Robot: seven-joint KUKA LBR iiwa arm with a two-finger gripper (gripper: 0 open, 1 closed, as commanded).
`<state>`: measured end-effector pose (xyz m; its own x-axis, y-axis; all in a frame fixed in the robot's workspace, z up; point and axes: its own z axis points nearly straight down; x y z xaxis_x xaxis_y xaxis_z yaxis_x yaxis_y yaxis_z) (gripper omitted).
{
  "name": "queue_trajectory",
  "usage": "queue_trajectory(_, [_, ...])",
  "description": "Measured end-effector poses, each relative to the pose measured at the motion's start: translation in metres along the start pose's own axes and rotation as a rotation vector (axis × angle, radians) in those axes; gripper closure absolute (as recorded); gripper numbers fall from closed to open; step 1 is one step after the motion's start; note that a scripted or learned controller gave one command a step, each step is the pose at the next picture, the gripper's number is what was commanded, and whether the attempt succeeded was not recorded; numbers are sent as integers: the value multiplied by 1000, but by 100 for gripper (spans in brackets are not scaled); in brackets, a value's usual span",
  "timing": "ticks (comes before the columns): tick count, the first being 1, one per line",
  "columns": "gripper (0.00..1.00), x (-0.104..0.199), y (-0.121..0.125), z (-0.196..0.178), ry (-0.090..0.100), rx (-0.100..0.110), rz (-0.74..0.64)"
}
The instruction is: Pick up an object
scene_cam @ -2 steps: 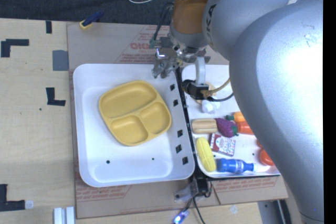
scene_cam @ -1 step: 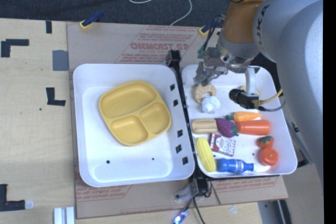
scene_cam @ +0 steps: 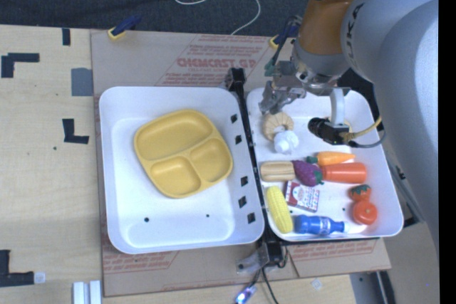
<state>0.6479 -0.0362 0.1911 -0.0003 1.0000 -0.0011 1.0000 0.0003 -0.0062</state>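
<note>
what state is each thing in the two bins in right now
yellow tray: flat, right way up, in left bin
corn: lying flat
blue bottle: on its side
orange bottle: on its side
tomato: resting in right bin
gripper: hanging above the cream toy

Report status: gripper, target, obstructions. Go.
Gripper low over right bin, far left corner. Nothing seen held. Tan-and-white toy just below it, nearest pick. Hot dog, grapes and carrot crowd close by.
</note>
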Motion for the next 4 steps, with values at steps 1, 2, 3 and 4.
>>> queue_trajectory(1, [100,0,0,-8,1,3,0])
queue_trajectory(2, [100,1,0,-16,1,7,-1])
queue_trajectory(3, [100,1,0,-24,2,10,-1])
queue_trajectory(4, [100,1,0,-31,3,13,-2])
